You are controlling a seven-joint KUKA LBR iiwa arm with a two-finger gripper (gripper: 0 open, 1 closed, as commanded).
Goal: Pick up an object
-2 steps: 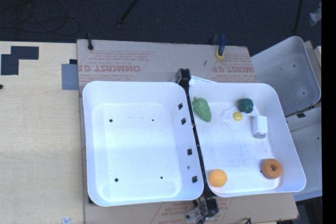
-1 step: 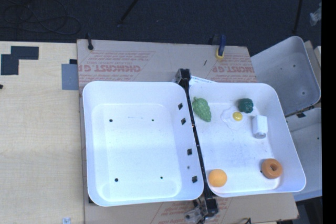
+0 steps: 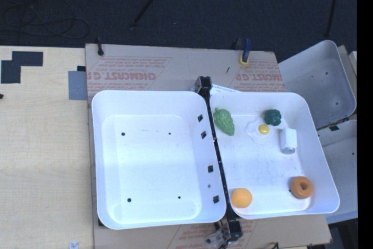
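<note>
Along the right bin's edges lie orange ball, doughnut and green toy, open floor between.

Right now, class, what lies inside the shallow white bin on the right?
The right bin holds a green leafy piece, dark green lump, fried egg, white cylinder, brown doughnut and orange ball. Nothing looks covered.
</note>
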